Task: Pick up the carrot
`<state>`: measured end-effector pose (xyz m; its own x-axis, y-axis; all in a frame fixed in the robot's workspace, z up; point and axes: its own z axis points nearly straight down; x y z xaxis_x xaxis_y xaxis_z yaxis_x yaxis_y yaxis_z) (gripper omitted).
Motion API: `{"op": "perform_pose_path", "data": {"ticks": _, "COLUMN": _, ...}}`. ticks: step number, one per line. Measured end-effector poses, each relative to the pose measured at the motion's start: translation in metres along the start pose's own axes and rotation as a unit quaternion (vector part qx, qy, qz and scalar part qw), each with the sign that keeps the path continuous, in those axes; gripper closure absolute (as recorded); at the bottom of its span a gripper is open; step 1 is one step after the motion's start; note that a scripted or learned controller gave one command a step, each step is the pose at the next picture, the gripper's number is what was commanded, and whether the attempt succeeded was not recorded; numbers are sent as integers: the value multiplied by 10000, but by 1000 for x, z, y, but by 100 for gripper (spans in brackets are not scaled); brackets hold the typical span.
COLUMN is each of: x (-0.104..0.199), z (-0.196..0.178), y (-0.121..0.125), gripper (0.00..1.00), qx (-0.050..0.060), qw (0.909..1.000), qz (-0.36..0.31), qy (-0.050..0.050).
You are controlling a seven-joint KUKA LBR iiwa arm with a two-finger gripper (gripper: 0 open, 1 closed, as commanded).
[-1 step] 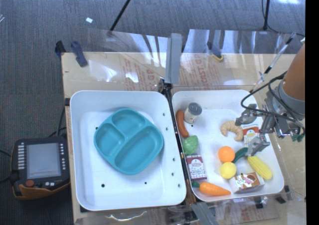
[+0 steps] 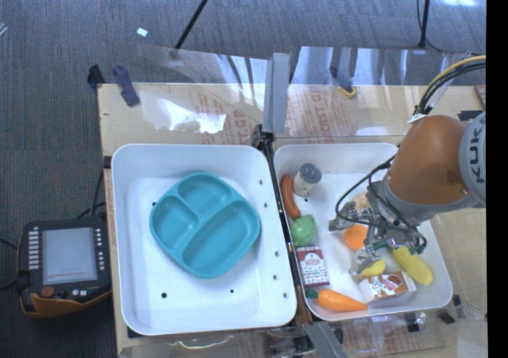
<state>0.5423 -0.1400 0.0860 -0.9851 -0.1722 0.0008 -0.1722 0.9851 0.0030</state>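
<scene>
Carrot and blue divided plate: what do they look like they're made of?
The carrot, lying at the right bin's near edge, looks like moulded plastic toy food: uniform bright orange, smooth, with a green stub end. The blue divided plate in the left bin looks like rigid plastic too: flat even teal, soft rounded ridges, slight sheen. Silicone can't be excluded.

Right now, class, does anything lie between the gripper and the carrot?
Yes. The gripper hovers over the right bin, and the carrot lies near the front rim. A yellow item and a small carton sit close to that path, just right of the carrot.
</scene>
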Motion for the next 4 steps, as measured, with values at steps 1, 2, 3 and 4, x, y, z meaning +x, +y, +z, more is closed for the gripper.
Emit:
{"op": "perform_pose_path", "data": {"ticks": 1, "x": -3, "z": -11, "y": 3, "gripper": 100, "qx": 7, "qw": 10000, "qz": -35, "qy": -16}}
{"op": "perform_pose_path", "data": {"ticks": 2, "x": -3, "z": -10, "y": 3, "gripper": 0, "qx": 5, "qw": 10000, "qz": -41, "qy": -13}}
{"op": "perform_pose_path", "data": {"ticks": 3, "x": -4, "z": -20, "y": 5, "gripper": 100, "qx": 6, "qw": 10000, "qz": -72, "qy": -27}}
{"op": "perform_pose_path", "data": {"ticks": 4, "x": -4, "z": -20, "y": 6, "gripper": 0, "qx": 3, "qw": 10000, "qz": -76, "qy": -24}}
